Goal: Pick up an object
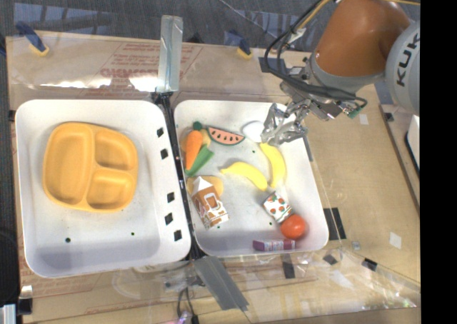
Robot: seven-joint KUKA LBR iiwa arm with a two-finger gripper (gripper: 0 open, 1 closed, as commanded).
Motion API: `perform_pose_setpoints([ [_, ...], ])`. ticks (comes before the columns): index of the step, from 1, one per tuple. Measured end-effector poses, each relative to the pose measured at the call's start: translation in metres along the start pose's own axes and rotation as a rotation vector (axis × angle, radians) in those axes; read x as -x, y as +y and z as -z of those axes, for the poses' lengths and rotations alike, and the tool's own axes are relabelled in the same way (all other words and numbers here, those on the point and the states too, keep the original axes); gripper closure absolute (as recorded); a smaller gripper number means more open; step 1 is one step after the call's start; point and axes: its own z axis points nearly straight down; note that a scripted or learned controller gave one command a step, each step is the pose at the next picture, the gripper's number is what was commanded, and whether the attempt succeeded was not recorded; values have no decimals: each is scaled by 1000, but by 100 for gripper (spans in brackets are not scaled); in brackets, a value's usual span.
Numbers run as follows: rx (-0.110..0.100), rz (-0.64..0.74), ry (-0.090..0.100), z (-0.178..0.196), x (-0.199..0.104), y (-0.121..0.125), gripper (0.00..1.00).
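Fingers (pixel 274 124) pointed down-left over far right corner of right bin (pixel 318 205); too small and blurred to tell how far apart, or whether anything sits between. Gripper (pixel 284 127) just above top end of one banana (pixel 275 162); small white round thing (pixel 252 130) just to its left.

Nearby in same bin: second banana (pixel 243 172) lying crosswise, touching the first. Watermelon slice (pixel 224 135) near far wall, left of white thing. Carrot (pixel 193 148) w/ green top by left wall, approx. upright in view. Below it, small carton (pixel 209 205), tilted. Near right corner: strawberry-print box (pixel 277 206), touching red tomato (pixel 293 226); purple-pink packet (pixel 273 245) flat along near wall.

Bananas closest to fingers; other items well apart from gripper, nothing stacked over them.

Left bin (pixel 32 237): orange divided plate (pixel 91 166), three compartments, in far-left part.

Wrist cables looped above gripper, orange band (pixel 353 33) behind. Both bins on desk (pixel 371 194), clear plastic sheet (pixel 86 62) taped beneath.
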Motion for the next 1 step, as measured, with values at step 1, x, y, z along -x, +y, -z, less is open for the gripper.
perform_pose_setpoints([
  [1,3,528,-1,-7,20,-23,100],
])
